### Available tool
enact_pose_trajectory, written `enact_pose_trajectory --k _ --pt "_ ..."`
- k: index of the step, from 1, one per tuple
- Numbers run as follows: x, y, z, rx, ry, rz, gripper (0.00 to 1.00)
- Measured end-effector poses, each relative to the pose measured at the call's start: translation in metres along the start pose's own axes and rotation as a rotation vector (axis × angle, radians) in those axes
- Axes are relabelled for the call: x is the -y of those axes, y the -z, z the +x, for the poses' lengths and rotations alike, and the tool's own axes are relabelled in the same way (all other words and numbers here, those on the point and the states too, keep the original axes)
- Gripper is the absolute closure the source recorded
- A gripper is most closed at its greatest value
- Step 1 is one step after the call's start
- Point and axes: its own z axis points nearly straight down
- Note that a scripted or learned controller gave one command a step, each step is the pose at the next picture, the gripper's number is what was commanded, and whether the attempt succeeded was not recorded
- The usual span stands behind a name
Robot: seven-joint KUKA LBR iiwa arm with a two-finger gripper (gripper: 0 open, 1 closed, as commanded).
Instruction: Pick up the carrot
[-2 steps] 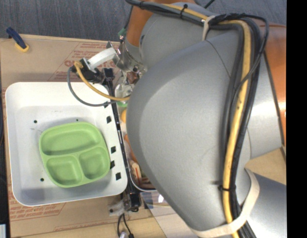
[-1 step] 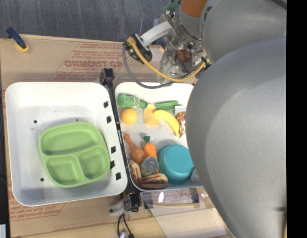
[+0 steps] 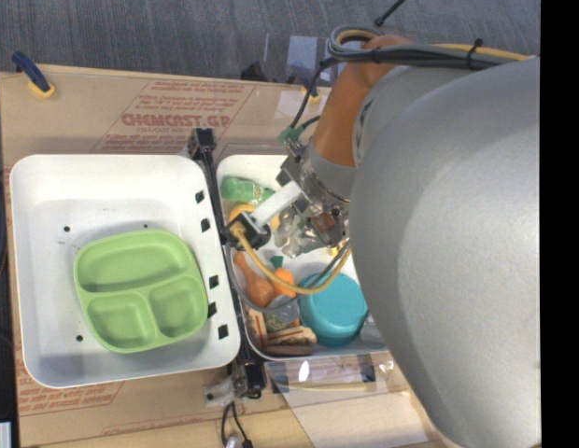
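Note:
The carrot [image 3: 259, 286] is an orange piece lying in the right bin [image 3: 235, 170] near its left wall, partly crossed by a yellow cable. My gripper [image 3: 294, 233] hangs low over the middle of that bin, just above and to the right of the carrot. The large grey arm covers most of the bin's right side, and clutter hides the fingertips.
A teal bowl [image 3: 333, 310] sits right of the carrot. A green item [image 3: 239, 190] lies at the bin's far end, and a brown food piece [image 3: 288, 341] near its front. The left bin [image 3: 47, 194] holds a green divided plate [image 3: 138, 289].

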Motion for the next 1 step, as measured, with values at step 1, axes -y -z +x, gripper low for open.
enact_pose_trajectory --k 1 --pt "0.0227 -0.0025 0.0599 -0.008 -0.185 -0.007 1.00"
